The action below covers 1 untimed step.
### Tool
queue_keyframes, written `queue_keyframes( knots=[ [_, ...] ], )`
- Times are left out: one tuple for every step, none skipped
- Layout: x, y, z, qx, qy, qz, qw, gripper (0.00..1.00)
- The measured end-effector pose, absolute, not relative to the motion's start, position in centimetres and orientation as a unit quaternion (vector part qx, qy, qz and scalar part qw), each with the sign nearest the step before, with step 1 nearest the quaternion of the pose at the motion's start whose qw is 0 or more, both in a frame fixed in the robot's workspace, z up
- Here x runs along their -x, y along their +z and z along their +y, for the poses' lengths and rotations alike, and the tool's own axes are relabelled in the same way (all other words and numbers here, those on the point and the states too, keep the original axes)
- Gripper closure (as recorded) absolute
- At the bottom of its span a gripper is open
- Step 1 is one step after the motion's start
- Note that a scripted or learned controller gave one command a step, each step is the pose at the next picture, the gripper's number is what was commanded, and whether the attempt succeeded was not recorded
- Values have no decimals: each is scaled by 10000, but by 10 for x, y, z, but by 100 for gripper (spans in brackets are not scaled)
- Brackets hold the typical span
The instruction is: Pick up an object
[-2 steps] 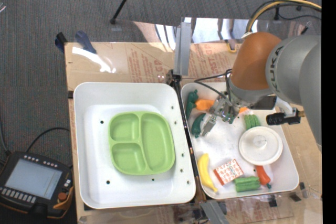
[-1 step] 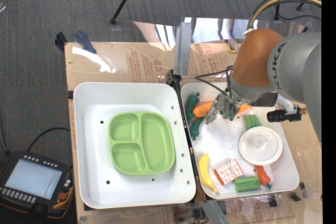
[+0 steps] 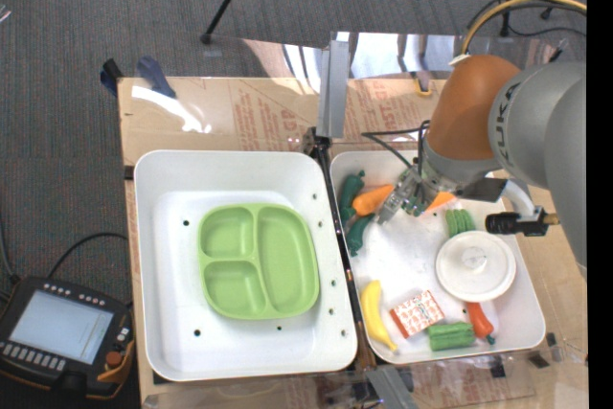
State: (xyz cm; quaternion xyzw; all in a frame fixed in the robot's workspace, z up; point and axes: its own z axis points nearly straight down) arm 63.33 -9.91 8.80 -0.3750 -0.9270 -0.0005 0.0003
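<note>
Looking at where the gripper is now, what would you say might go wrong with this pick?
The gripper hangs over a tight cluster: the orange carrot lies against the green pepper, so it may pinch both or knock one aside. The cluster also sits near the bin wall, risking a collision.

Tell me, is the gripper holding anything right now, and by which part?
Cannot be told. The gripper sits low over the orange carrot, but no grasp is visible.

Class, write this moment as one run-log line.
gripper: over right bin, by orange carrot | grasp: unconfirmed | green tray: left bin
</note>
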Motion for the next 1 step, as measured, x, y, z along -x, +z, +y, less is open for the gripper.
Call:
queue_keyframes(
  knots=[
    [-630, 88, -92, 4923, -1, -8704, 12, 100]
  ],
)
